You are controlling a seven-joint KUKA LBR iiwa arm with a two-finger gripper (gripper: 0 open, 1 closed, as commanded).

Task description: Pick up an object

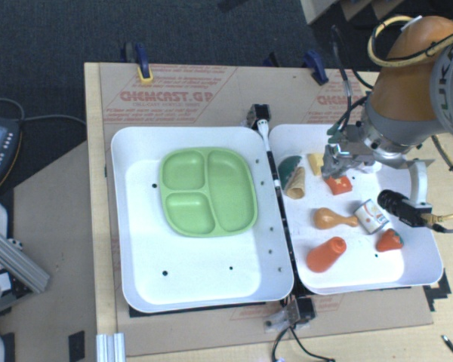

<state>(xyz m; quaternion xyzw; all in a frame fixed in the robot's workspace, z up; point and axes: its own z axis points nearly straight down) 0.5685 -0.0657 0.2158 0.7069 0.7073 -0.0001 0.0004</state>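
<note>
The gripper (338,166) hangs low in the right bin (423,274), just above a small red block (339,185) near its back edge; whether the jaws are spread cannot be told.

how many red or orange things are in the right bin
3. A small red block sits just below the gripper, an orange-red cylinder lies near the front edge, and a red piece lies toward the right. The arm may hide more.
</note>
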